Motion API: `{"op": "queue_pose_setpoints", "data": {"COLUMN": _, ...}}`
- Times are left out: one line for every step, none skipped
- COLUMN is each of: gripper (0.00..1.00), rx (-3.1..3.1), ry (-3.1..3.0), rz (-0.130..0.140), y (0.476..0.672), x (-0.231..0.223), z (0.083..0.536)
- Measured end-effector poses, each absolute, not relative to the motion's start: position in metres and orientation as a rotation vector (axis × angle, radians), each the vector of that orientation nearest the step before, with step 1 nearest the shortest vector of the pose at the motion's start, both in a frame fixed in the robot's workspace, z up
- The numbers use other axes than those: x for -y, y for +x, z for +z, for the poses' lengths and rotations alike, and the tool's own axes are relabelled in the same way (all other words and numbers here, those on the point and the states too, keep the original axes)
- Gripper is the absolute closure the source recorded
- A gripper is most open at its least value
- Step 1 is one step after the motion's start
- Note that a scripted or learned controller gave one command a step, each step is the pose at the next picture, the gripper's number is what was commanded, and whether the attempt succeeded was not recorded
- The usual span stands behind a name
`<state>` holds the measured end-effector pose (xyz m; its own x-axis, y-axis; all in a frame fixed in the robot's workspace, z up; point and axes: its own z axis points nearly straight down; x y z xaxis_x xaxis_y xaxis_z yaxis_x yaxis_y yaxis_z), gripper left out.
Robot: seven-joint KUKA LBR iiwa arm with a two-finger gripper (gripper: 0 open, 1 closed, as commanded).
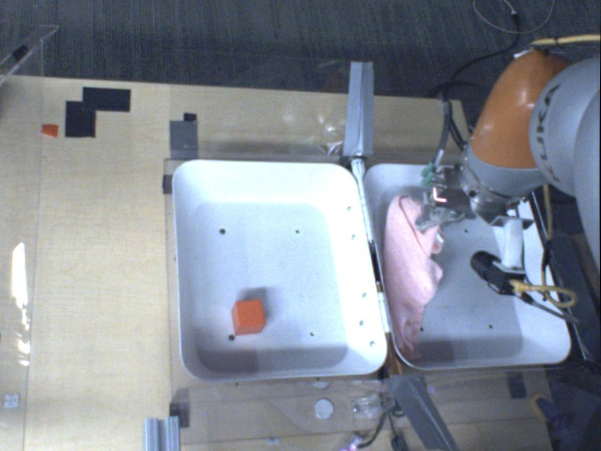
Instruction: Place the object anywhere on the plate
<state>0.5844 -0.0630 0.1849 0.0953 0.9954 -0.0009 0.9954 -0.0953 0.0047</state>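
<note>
The task looks to be at an early stage, with nothing placed yet. The gripper (439, 207) hangs over the far end of the right bin (488, 341), at the top edge of a pink cloth (411, 271), and seems to touch or nearly touch it. Whether the gripper is apart, together or clamped on the cloth cannot be told from this slant. The cloth lies crumpled along the left wall of that bin, running from far to near, and none of it appears lifted clear of the floor. Since the gripper is at it, the cloth is probably the object to move. An orange cube (249, 317) sits well apart in the near part of the left bin (188, 252) and could be an alternative. What is to serve as the plate cannot be told. So a secure grasp, the carry and the release all seem left to do. The arm (526, 111) reaches in from the right, its orange band above the wrist. Both bins are shallow, white and smooth, side by side on a pale wooden table (94, 280). A grey post (359, 111) stands between them at the far side. Far left on the table are black blocks (94, 109) and a small orange mark (50, 131). Beyond the table lies dark floor (235, 17).
</note>
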Motion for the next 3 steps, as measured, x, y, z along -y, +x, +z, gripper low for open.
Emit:
{"op": "queue_pose_setpoints", "data": {"gripper": 1.00, "rx": -2.121, "ry": 2.309, "rz": 0.008, "y": 0.587, "x": 0.061, "z": 0.226}}
{"op": "queue_pose_setpoints", "data": {"gripper": 1.00, "rx": -2.542, "ry": 1.838, "rz": 0.006, "y": 0.596, "x": 0.016, "z": 0.220}}
{"op": "queue_pose_setpoints", "data": {"gripper": 1.00, "rx": -2.857, "ry": 1.293, "rz": 0.006, "y": 0.598, "x": -0.033, "z": 0.214}}
